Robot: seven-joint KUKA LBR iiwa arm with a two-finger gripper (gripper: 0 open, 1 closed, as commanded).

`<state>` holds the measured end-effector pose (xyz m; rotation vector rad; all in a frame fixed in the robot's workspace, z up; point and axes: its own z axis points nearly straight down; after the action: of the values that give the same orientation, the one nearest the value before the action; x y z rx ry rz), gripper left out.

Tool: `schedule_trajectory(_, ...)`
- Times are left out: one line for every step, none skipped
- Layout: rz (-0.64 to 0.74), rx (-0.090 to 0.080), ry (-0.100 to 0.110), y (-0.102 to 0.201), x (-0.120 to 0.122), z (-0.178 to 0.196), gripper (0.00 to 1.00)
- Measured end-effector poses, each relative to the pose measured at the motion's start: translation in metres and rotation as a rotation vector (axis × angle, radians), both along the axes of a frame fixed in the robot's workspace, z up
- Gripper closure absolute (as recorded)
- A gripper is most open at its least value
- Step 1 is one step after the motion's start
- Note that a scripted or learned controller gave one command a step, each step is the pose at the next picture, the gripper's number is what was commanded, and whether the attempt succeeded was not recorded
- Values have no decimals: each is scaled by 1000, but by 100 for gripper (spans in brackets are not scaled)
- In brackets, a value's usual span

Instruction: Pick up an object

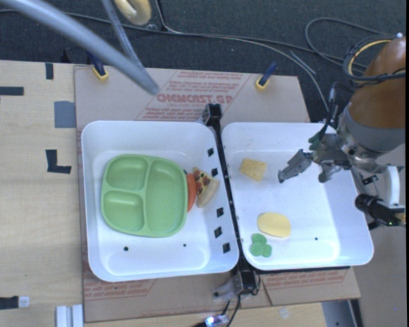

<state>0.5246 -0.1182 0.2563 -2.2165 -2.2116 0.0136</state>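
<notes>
The gripper point(308, 168) hangs over the right bin point(341, 247) near its far right corner, its two fingers apart with nothing between them, while three candidates lie on the bin floor: a pale yellow block point(253, 169) toward the far left corner, a yellow oval piece point(274, 225) nearer the middle, and a small green piece point(261, 246) by the near left edge. The block looks the best pick, being closest; I would centre the spread fingers over it, descend straight, and close across its narrower side
</notes>
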Motion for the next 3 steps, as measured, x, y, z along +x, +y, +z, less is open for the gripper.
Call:
schedule_trajectory(3,-1,-12,0,2,6,0)
schedule_trajectory(3,-1,-8,6,-1,-39,0)
schedule_trajectory(3,0,-6,15,3,-97,0)
